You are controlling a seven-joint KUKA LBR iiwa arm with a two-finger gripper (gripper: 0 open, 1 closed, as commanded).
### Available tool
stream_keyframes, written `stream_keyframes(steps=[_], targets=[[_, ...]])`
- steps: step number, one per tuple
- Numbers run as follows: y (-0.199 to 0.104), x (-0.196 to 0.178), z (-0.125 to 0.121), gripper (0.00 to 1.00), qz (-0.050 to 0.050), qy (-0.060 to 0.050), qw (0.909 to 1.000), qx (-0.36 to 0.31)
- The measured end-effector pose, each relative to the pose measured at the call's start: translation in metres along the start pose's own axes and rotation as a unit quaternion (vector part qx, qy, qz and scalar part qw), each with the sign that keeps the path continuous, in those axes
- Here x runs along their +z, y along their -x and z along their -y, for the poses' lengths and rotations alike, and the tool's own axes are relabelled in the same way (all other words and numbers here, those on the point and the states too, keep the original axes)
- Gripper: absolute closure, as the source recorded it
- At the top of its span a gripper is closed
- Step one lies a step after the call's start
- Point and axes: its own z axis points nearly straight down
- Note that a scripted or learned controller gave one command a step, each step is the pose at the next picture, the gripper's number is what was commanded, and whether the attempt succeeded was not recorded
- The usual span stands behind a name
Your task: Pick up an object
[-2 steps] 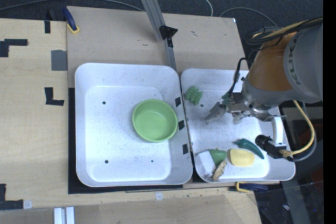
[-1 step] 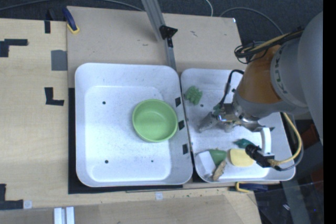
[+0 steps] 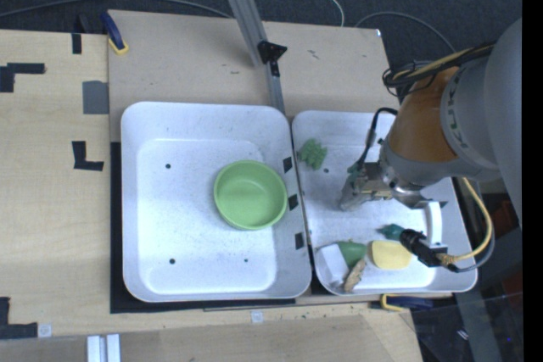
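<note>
The small green object (image 3: pixel 312 153) lies near the top left of the right bin (image 3: pixel 335 220), apart from the pincer (image 3: pixel 355 197), which hangs mid-bin; whether it is open I cannot tell. A good grasp likely means centring above the object before descending.

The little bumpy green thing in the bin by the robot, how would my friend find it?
Start at the right-hand white bin, the one the grey and orange arm reaches into. Look in its far left corner, next to the divider between the two bins: the small bumpy dark green lump lies there alone. The other pieces, a smooth yellow lump and a green wedge, sit along the near edge.
</note>
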Motion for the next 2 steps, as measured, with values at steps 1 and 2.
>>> stream_keyframes(steps=[1, 2], targets=[[-0.006, -0.044, 0.003, 1.00, 0.001, 0.003, 1.0000, 0.000], [-0.004, -0.088, 0.008, 1.00, 0.001, 0.004, 1.0000, 0.001]])
